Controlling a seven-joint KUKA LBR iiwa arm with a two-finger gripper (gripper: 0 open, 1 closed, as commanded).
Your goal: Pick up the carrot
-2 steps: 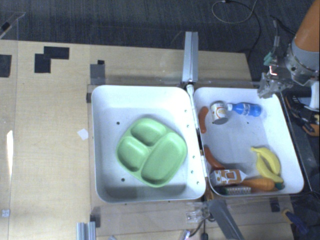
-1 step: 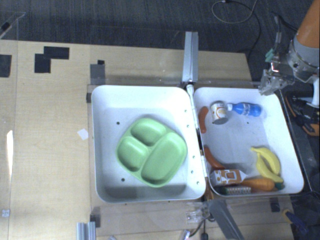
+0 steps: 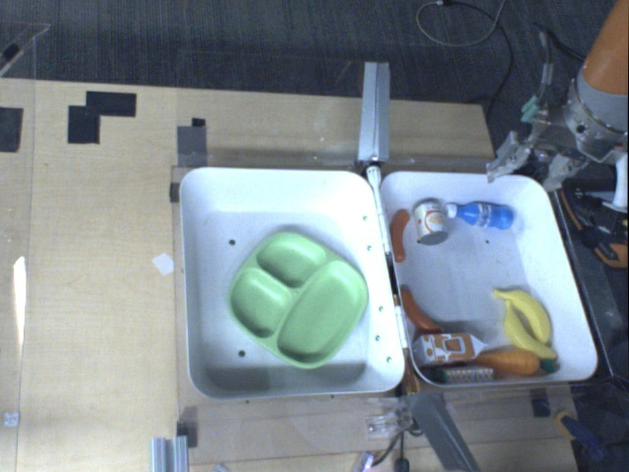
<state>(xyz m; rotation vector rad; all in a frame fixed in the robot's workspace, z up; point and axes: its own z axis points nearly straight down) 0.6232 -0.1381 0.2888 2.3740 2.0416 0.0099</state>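
The orange carrot (image 3: 506, 364) lies along the front wall of the right bin (image 3: 580, 293), its green end toward the right corner. It rests between a small carton (image 3: 447, 347) and the banana (image 3: 526, 323). My gripper (image 3: 531, 165) hangs over the far right edge of that bin, well away from the carrot, beyond the blue bottle (image 3: 484, 214). Its fingers are spread open with nothing between them.
A tin can (image 3: 429, 221) stands beside the bottle. Two reddish sausages (image 3: 399, 236) (image 3: 418, 311) lie along the right bin's left wall. A green divided plate (image 3: 300, 298) sits in the left bin (image 3: 206, 264). A cable (image 3: 462, 18) loops on the floor behind.
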